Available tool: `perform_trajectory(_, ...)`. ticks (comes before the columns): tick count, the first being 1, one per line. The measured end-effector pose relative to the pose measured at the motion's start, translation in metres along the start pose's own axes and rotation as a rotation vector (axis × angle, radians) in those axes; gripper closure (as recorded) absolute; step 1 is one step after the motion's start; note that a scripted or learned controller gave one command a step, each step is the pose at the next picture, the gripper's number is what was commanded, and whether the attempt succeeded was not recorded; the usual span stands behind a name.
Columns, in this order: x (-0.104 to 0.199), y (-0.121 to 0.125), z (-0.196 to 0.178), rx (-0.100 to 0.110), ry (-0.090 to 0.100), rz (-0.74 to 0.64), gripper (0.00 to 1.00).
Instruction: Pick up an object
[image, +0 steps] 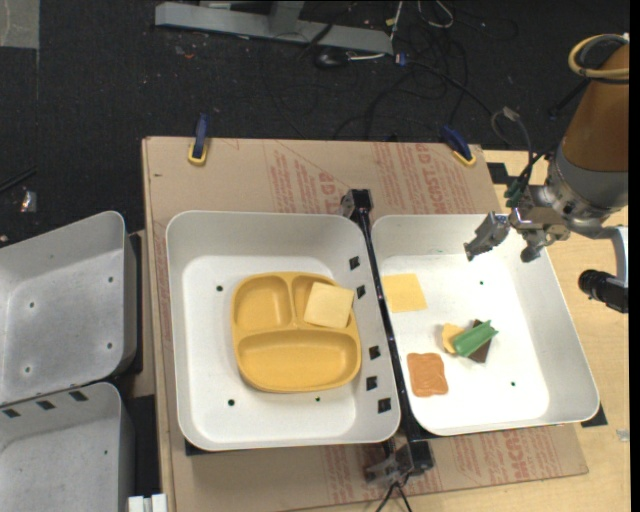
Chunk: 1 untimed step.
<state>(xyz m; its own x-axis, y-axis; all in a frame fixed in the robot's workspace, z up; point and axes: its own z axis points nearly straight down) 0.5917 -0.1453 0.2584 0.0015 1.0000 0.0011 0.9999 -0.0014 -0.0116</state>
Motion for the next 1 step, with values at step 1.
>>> perform_trajectory(1,0.0003,0.0021,-0.0065,-0.011,-0.002,-0.002,0.00)
